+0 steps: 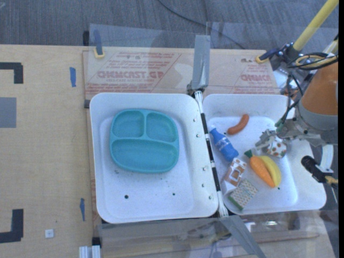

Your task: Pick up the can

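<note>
Nearest my camera, a flat checkered packet (243,193) lies at the right bin's (309,195) front edge, beside a small orange-and-white carton (236,171). My gripper (270,142) hangs over a spotted, crumpled item (277,148); how its jaws stand I cannot tell. Just left, apart from it, the blue cylindrical can (223,144) lies tilted near the divider. An orange carrot (260,169) touches a yellow banana (272,169).

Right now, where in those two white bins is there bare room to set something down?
The left bin has bare floor below the teal divided plate. In the right bin, free patches lie above the sausage and near the lower right corner. Its middle is crowded: blue bottle, carrot, banana, small cartons.
</note>
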`<state>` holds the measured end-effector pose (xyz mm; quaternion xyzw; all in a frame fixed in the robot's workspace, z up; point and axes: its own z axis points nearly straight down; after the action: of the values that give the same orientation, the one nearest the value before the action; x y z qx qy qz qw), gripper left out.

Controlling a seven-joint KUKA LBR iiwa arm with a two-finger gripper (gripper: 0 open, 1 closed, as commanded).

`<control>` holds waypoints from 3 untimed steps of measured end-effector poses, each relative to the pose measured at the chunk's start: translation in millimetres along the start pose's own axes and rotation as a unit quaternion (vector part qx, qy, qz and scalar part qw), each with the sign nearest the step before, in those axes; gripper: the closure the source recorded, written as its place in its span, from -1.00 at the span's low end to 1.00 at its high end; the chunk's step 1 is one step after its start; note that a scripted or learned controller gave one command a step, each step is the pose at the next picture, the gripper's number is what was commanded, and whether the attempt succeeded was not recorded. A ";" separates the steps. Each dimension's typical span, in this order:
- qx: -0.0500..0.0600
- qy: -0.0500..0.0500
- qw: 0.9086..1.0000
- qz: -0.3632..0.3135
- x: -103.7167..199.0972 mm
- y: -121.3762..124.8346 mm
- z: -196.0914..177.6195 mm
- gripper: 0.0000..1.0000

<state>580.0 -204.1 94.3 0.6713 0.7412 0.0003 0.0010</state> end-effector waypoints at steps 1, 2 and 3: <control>-0.002 -0.001 1.000 0.002 -2.9 0.7 -9.5 1.00; 0.001 0.000 0.992 0.128 27.0 -1.2 -116.9 1.00; 0.001 0.000 0.992 0.128 27.2 -1.2 -116.9 -1.00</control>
<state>575.9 -177.1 211.1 0.7603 0.6495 -0.0004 0.0009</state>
